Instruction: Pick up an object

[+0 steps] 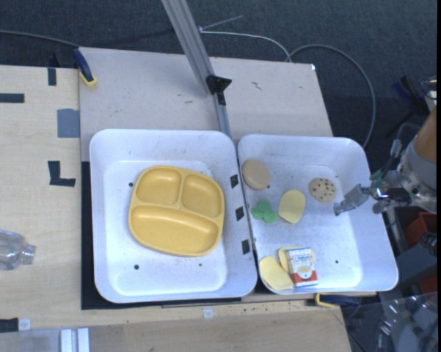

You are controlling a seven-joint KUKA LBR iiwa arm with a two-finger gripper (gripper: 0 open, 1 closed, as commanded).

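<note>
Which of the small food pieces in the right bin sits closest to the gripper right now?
The speckled cookie. It lies nearest the gripper at the right bin's right side; the other pieces lie farther left or nearer the front.

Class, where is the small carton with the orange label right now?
The small carton lies near the right bin's front edge, resting on a yellow piece.

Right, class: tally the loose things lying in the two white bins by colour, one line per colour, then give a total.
Yellow: 3, the divided plate, a chip-shaped piece and a flat piece
Tan or brown: 2, a round bun-like piece and a speckled cookie
Green: 1, a small leafy piece
White and orange: 1, a small carton
Total: 7
</note>
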